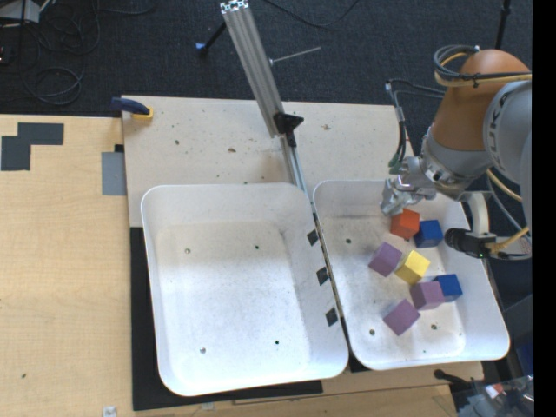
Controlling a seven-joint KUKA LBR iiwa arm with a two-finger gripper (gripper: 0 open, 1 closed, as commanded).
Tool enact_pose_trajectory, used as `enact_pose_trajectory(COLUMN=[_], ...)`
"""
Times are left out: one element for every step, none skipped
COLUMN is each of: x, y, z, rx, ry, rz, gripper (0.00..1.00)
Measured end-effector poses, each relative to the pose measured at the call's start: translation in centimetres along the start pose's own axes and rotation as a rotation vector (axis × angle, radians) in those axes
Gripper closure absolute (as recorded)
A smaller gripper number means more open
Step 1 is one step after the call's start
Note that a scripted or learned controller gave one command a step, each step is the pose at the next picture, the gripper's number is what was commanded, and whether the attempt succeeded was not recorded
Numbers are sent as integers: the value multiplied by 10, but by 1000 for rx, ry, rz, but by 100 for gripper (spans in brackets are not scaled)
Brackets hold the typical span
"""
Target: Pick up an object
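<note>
The arm (473, 129) reaches in from the right and holds its claw (398, 200) low over the far part of the right bin (365, 354), just above and beside the orange block (405, 224); whether the claw is open or closed cannot be told. To lift this block cleanly, the claw should probably settle squarely over it and keep clear of the blue block (429, 233) that touches it, since a skewed descent would likely push the pair aside. Seven blocks lie in the right bin: one orange, two blue, one yellow (414, 266) and three purple, while the left bin (174, 233) stands alongside.
</note>
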State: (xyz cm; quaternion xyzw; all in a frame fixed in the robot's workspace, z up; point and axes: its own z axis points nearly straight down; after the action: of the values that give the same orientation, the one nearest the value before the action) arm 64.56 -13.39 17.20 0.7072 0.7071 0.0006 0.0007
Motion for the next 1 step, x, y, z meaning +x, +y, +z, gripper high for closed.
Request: enact_pose_trajectory(x=[2], y=[2], z=[-43], rx=[-1], ry=[0], rz=[-1], gripper=[100])
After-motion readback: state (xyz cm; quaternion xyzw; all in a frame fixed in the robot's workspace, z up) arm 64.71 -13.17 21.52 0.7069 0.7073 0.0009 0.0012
